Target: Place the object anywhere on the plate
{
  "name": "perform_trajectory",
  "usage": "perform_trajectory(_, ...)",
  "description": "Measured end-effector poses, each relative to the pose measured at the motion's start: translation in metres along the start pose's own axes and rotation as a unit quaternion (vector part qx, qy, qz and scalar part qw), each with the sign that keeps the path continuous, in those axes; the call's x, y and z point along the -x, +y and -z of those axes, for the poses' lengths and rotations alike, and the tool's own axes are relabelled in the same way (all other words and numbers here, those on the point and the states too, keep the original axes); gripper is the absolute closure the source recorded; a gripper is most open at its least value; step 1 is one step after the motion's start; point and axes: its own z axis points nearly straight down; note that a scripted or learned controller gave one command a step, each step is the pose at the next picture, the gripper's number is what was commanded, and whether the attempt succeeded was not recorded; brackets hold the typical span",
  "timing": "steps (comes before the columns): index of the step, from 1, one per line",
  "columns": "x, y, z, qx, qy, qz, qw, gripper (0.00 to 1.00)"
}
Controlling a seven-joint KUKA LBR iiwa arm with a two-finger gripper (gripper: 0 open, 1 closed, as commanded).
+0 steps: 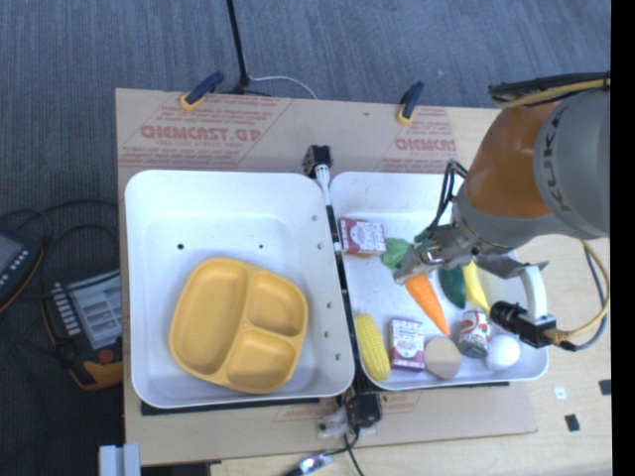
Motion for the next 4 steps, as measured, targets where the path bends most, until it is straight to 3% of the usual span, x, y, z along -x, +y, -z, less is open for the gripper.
perform_trajectory(1,-0.102,0.014,0.156,0.009,0.001,0.107,0.9942,1.00)
perform_trajectory(2,-0.180,0.007,0.034,-0.005,0.002,0.013,0.9999,1.00)
perform_trajectory(3,-0.179,0.008,0.037,-0.001,0.002,0.012,0.9999,0.00)
perform_trajectory(4,-0.234,0.003,0.114,0.004,0.001,0.210,0.9776,0.00)
